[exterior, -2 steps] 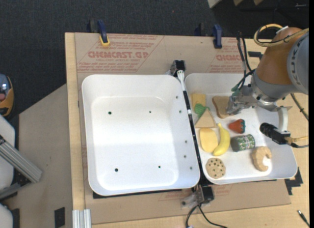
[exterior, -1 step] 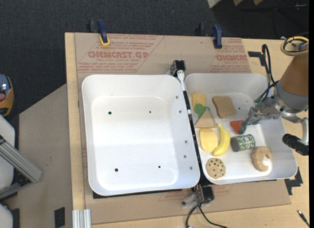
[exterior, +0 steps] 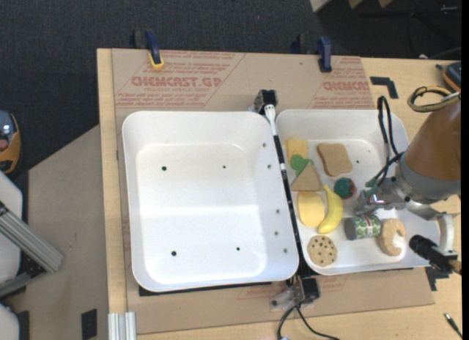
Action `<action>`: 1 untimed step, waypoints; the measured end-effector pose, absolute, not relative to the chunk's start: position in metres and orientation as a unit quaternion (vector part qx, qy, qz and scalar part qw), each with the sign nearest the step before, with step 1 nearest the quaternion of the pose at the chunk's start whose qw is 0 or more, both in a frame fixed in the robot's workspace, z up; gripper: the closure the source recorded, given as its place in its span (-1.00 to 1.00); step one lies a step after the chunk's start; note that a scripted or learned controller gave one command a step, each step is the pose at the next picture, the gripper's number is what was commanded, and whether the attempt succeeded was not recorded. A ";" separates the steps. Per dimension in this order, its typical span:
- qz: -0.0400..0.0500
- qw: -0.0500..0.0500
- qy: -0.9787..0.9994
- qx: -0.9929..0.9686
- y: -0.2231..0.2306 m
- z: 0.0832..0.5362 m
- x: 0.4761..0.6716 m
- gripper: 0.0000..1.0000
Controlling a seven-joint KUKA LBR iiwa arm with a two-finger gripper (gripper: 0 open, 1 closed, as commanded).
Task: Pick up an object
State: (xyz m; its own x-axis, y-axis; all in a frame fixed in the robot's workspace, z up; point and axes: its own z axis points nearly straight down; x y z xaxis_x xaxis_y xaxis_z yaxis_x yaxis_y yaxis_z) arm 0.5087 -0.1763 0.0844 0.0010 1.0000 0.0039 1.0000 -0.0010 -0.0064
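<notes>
Arm: the grey arm with the orange band (exterior: 438, 141) reaches in from the right and hangs over the right-hand shallow white plastic bin (exterior: 366, 120).

Gripper: the gripper (exterior: 375, 201) sits low over the bin's right half, just above the small green-labelled can (exterior: 364, 226) and beside the round teal ball (exterior: 344, 187).

Fingers: their state cannot be told; the wrist hardware hides the tips.

Task objects: all lie in the right bin. These include the can lying on its side, the pale tan bread-like lump (exterior: 392, 237) touching its right end, the curved yellow banana (exterior: 331, 212), the yellow rounded block (exterior: 311, 208), the round speckled cookie (exterior: 322, 250), the brown toast slice (exterior: 335, 159), the tan wedge (exterior: 307, 179) and a small green piece (exterior: 299, 162).

Left bin: the left-hand shallow white bin (exterior: 139, 185) carries none of these objects.

Table: the brown board-covered table (exterior: 220, 75) bears both bins side by side.

Step in hand: judged as the approach or descent onto a target, most likely the can or the teal ball. No object is seen between the fingers, so no grasp is confirmed.

Next move: calls for centring over one item and closing squarely. The can's round side may roll, and the crowding lump and banana may be nudged.
</notes>
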 end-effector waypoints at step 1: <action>0.001 0.002 -0.707 -0.707 -0.177 0.087 0.489 1.00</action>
